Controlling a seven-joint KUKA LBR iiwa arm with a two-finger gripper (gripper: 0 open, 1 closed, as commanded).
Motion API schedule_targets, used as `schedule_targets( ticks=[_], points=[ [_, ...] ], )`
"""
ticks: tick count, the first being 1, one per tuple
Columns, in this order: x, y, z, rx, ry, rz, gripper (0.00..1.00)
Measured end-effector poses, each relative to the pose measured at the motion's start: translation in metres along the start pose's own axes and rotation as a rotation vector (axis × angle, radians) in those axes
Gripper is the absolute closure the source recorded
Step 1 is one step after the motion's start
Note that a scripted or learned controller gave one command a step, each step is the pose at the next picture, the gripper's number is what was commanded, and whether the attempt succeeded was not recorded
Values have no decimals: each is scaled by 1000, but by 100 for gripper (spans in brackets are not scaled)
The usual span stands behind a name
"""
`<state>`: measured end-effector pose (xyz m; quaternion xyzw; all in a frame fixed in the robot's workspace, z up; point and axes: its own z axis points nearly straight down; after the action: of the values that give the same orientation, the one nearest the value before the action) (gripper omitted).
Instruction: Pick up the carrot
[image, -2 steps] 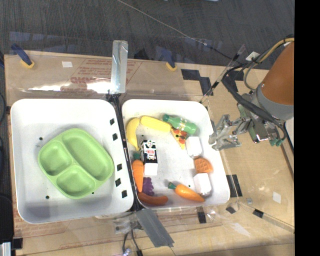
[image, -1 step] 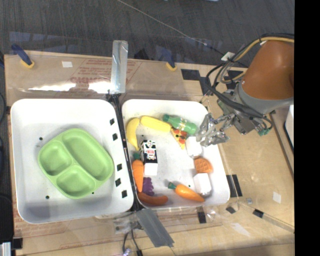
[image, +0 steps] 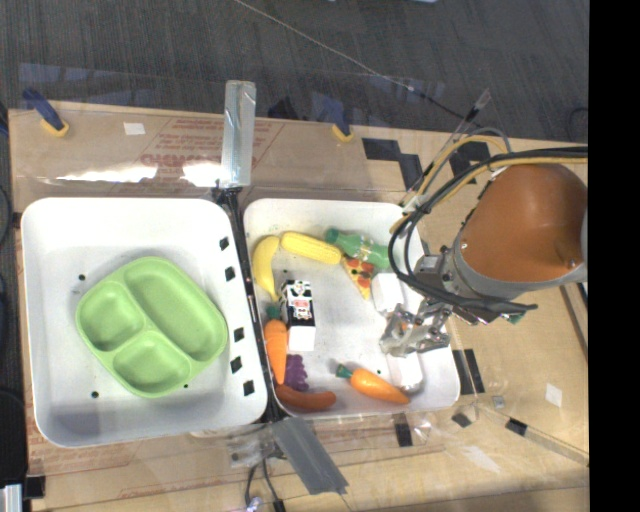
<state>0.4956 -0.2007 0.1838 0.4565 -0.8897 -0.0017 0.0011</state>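
Hanging over the right side of the right bin, the gripper sits just inside that bin's right wall; its metal fingers blur together from above, so I cannot tell how far apart they stand, and nothing shows between them. Just below and left of the gripper, close to the bin's near rim, lies a carrot, its tip pointing toward the gripper's side, with bare white floor around it. Further left along the near rim rest a brown sausage and purple grapes, and a second carrot lies right against the left wall. A small milk carton stands in the open middle. Beyond the gripper, a corn cob, a banana and some green and red pieces crowd the far end. Well off to the left, the other bin bears a green divided plate.
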Motion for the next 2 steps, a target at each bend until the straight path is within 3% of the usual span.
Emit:
schedule_targets(
  ticks=[1, 2],
  points=[
    [17, 10, 25, 2, -1, -13, 100],
    [-21, -41, 60, 2, -2, 17, 100]
  ],
)
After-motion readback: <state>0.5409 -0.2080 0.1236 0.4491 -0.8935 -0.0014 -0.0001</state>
